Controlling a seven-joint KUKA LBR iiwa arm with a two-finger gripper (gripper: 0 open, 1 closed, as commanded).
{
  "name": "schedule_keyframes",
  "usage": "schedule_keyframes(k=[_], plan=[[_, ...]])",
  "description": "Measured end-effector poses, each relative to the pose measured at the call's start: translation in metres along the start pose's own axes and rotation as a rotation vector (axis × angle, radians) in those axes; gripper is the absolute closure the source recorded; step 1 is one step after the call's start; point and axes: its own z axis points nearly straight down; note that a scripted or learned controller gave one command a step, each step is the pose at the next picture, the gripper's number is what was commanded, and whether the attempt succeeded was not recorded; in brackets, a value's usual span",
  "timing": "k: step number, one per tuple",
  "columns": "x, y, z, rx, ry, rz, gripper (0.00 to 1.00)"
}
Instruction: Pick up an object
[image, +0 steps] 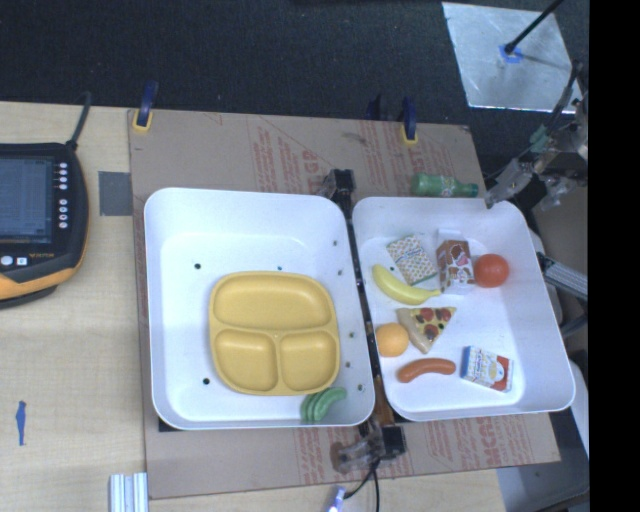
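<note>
Crowded in the right bin (545, 330): banana (401, 286), pizza slice (428, 325), orange (391, 340), sausage (426, 370), tomato (491, 270), and three small cartons (487, 368), close together, some touching. In the left bin (170, 300): yellow divided tray (273, 331), green pea pod (323, 403) at the near edge. Gripper (500, 190) above the right bin's far corner, over a green bottle (443, 185) lying outside; grip state impossible to tell.

Both white bins (165, 300) look like smooth, faintly glossy plastic, and the yellow divided tray (273, 331) has the same moulded plastic sheen. Beneath them lies matt brown cardboard (260, 150) with printed red lettering on a pale, wood-look surface (60, 400). The toy foods, like the banana (400, 287) and tomato (491, 270), appear smooth plastic.
</note>
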Motion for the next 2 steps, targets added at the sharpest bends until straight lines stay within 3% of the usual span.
schedule_keyframes(k=[1, 2], plan=[[-0.015, 0.003, 0.095, 0.003, 0.000, -0.001, 0.00], [0.022, 0.005, 0.181, -0.006, -0.002, 0.000, 0.00]])
